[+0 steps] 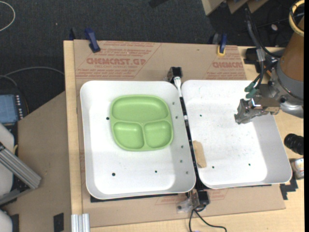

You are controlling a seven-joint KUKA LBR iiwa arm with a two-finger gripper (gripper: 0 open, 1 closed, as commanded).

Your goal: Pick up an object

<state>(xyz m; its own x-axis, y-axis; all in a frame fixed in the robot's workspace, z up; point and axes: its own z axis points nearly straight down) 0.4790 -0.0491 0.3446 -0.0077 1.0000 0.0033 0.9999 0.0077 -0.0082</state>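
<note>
A pale green plastic plate with three compartments [141, 123] lies flat near the middle of the left shallow white bin [96, 168], its long axis running roughly nine to three o'clock. The hand [243, 116] hovers over the upper right part of the right shallow white bin [270, 170], and whether it is apart or together I cannot tell. The plate lies towards nine o'clock from the hand, well apart, across the seam between the bins, so the coming move is likely a long reach that way

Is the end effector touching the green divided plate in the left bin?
Apart. The camera view shows the end effector over the right bin, with the bins' rims and bare white floor separating it from the green divided plate in the left bin.
</note>
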